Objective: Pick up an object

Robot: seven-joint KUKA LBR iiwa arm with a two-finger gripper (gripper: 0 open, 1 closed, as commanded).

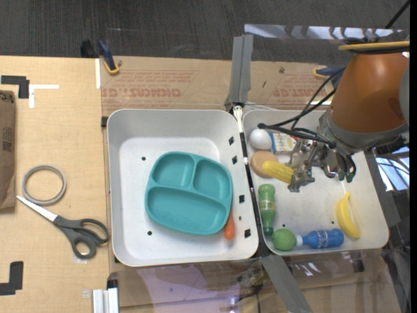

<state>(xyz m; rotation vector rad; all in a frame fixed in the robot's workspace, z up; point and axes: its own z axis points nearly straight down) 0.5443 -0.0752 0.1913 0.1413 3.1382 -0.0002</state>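
My gripper (301, 173) hangs low over the right bin (365, 175), in its upper middle part, under the orange-banded wrist (368, 93). A yellow corn cob (277, 170) lies just left of it, resting on a tan rounded object (259, 163), and its right end reaches the gripper. I cannot make out whether the two touch. Also in this bin are a white ball (259, 137), a green bottle (266, 207), a green ball (283, 239), a blue bottle (322, 238) and a banana (347, 217).
The left bin (127, 175) holds a teal divided plate (189, 192) with an orange carrot (229, 227) at its lower right edge. Scissors (71, 227) and a tape roll (43, 183) lie on the bench to the left. Cables trail over a small packet (284, 142).
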